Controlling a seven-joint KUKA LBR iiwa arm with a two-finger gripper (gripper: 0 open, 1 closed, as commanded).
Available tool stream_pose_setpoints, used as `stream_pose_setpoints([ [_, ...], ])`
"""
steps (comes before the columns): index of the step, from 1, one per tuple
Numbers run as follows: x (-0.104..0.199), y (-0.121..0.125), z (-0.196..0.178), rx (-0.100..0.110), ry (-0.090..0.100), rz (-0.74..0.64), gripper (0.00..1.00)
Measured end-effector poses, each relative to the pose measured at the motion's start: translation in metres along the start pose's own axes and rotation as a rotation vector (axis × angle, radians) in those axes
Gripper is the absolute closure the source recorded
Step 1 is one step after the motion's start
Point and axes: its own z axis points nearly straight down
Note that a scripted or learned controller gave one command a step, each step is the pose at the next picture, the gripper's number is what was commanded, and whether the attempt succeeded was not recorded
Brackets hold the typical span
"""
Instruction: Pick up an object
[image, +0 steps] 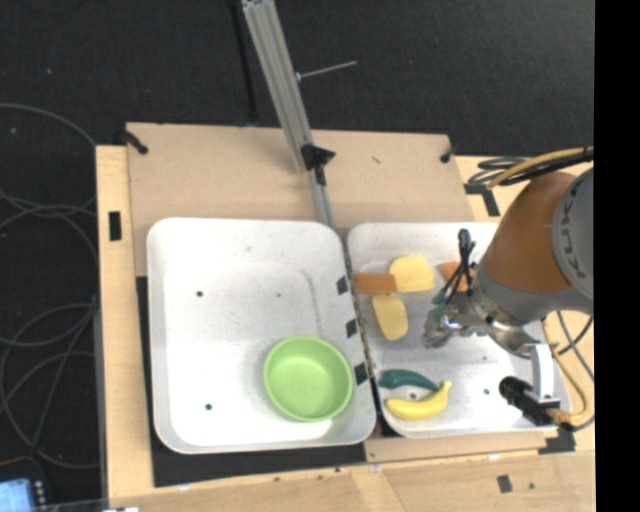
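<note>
My gripper (437, 331) hangs low over the middle of the right bin (470, 415), just right of a pale yellow oval block (391, 318). A rounder yellow piece (411, 273) lies behind it, touching an orange-brown flat block (374, 284). A small orange thing (451, 270) peeks out beside the wrist. Near the bin's front lie a yellow banana (417, 402) and a dark green curved piece (404, 379) touching it. I see nothing between the fingers.
A green bowl (308, 377) sits at the front right of the left bin (190, 300). A metal pole (285, 95) rises from the back, between the bins. The arm's body covers the right bin's right side.
</note>
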Motion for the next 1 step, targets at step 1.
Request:
stream_pose_setpoints([
  [1, 0.0047, -0.0015, -0.0615, -0.002, 0.0, -0.002, 1.0],
])
